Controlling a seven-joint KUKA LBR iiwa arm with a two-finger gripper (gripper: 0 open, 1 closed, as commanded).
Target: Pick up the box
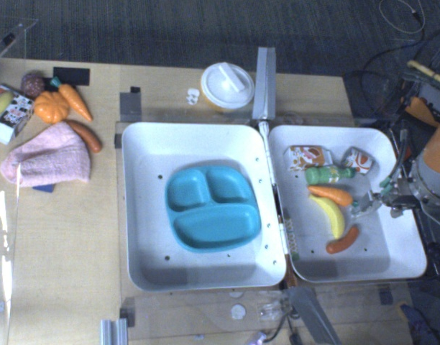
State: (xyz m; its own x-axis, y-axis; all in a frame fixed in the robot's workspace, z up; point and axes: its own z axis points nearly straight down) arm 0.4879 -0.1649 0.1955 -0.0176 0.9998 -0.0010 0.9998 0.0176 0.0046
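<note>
Two small printed cartons lie at the back of the right bin [403, 264]. One is a white and orange box [307, 156] at the bin's back left, the other a tilted box [358, 161] further right. My gripper [371, 201] hangs low over the bin's right half, in front of the tilted box and just right of the banana [332, 215]. It touches neither box, and nothing shows in its grasp. The grey arm with its orange band [437, 153] comes in from the right.
A green bottle [329, 173], a carrot [331, 193] and a sausage [342, 239] also lie in the right bin. The left bin [144, 250] holds a blue divided plate [213, 207]. A white lidded bowl [228, 85], a pink cloth [47, 157] and toy food sit on the bench.
</note>
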